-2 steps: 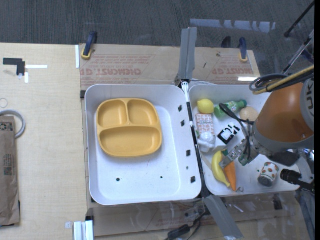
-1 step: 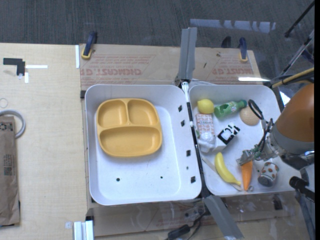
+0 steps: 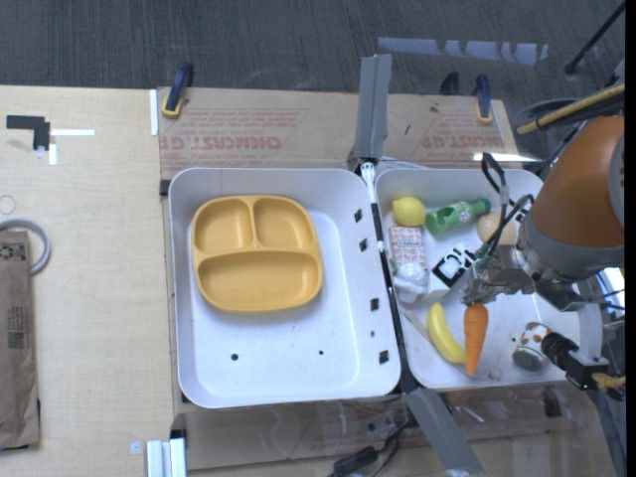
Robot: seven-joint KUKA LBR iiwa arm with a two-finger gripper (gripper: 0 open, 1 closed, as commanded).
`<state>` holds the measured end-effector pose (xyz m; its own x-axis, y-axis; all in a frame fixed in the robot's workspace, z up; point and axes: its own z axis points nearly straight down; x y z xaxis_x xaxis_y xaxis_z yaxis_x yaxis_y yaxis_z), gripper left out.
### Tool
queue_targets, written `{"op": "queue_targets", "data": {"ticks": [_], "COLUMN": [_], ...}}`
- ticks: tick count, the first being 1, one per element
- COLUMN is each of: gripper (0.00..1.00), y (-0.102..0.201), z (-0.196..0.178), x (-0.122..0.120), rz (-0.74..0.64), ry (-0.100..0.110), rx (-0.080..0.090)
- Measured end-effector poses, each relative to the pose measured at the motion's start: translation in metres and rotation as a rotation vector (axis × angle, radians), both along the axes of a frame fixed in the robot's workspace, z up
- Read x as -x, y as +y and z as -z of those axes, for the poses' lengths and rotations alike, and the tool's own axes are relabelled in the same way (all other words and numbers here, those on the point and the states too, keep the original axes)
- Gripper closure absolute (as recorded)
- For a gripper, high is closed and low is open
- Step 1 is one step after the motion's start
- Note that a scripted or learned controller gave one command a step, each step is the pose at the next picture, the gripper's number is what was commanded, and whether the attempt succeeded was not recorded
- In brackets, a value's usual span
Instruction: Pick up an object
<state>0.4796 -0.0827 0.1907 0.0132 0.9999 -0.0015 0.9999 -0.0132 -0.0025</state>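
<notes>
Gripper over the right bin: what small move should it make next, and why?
Probably a short straight descent. The gripper hangs just above the top end of the carrot, which lies apart from the banana in the right bin. Nothing shows between its fingers, so lowering onto the carrot seems the nearest chance at a grasp.

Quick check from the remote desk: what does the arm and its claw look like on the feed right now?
The arm enters from the right as a bulky rounded body, orange on top and grey below. Black cables loop beside it. The claw is a small dark metal assembly with thin wires at the arm's end, over the right bin.
</notes>
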Motion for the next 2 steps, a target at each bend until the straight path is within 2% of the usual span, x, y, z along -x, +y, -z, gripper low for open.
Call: {"op": "queue_targets", "data": {"ticks": [1, 2], "gripper": [1.0, 1.0], "y": [0.046, 0.07], "z": [-0.02, -0.031], "x": [-0.011, 0.003], "rz": [0.069, 0.211], "ry": [0.001, 0.002], "rx": [0.001, 0.002]}}
